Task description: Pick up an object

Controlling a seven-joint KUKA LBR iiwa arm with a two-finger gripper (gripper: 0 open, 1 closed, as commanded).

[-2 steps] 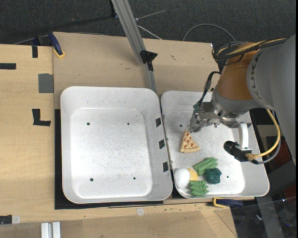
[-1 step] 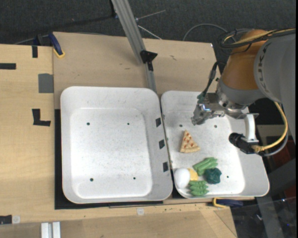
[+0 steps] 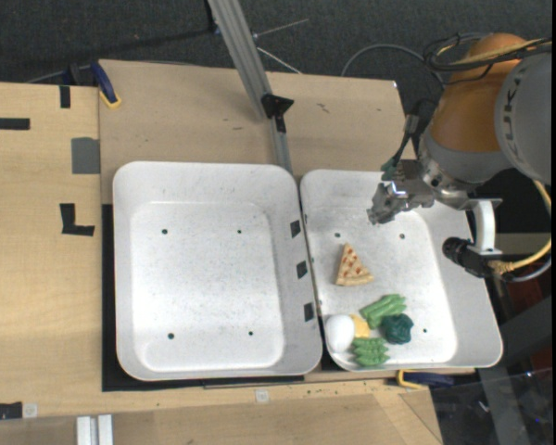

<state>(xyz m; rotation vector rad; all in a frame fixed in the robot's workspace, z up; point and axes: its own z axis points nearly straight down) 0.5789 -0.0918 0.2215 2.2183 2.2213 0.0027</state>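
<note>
right now my gripper (image 3: 382, 213) hangs above the right bin (image 3: 463, 341), up and right of the pizza slice (image 3: 351, 267); i cannot tell its state.

The pincer (image 3: 384, 208) hangs over the right bin (image 3: 463, 290) — above a pizza slice (image 3: 351, 267) and green toys (image 3: 385, 323).

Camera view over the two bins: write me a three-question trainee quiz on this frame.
1. True or false: the triangular toy pizza slice lies in the right-hand white bin.
2. The gripper hovers over which part of that bin? A) far end B) near corner
3. Fill in: the small white egg-shaped toy lies at the bin's near-____ corner.

Key: 1 true; 2 A; 3 left.
</note>
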